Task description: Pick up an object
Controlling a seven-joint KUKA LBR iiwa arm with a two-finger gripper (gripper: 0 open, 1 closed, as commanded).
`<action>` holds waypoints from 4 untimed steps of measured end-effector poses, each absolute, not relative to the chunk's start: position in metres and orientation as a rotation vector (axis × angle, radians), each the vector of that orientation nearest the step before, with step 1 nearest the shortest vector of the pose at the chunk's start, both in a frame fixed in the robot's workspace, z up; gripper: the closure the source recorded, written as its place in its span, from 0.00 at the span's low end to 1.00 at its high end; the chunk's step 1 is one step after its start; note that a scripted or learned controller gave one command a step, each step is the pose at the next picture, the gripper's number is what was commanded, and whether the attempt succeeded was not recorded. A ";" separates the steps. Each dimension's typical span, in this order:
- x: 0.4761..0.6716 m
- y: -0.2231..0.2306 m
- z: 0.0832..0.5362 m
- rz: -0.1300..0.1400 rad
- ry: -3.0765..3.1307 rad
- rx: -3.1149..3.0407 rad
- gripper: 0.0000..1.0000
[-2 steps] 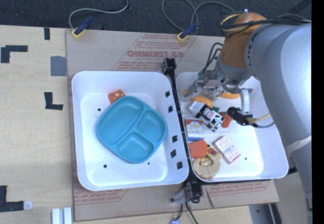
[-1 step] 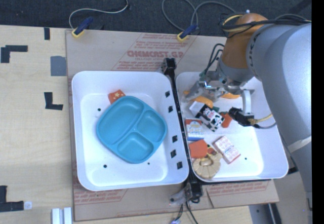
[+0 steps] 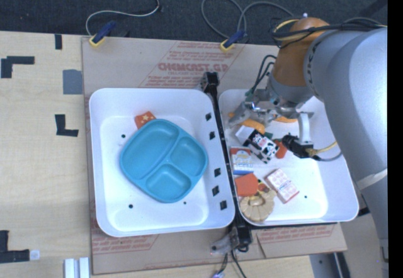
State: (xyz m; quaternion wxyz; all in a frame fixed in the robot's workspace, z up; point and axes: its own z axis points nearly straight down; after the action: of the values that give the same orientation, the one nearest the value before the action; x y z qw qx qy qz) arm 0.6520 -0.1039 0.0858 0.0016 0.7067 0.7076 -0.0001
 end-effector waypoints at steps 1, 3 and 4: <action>0.652 -0.094 0.086 0.000 2.221 2.218 0.00; 0.669 -0.108 0.085 0.001 2.223 2.219 0.00; 0.643 -0.101 0.086 -0.001 2.221 2.219 0.00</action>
State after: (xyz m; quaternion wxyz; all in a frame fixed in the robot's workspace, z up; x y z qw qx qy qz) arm 0.6429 -0.1008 0.0858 0.0012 0.7068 0.7074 -0.0002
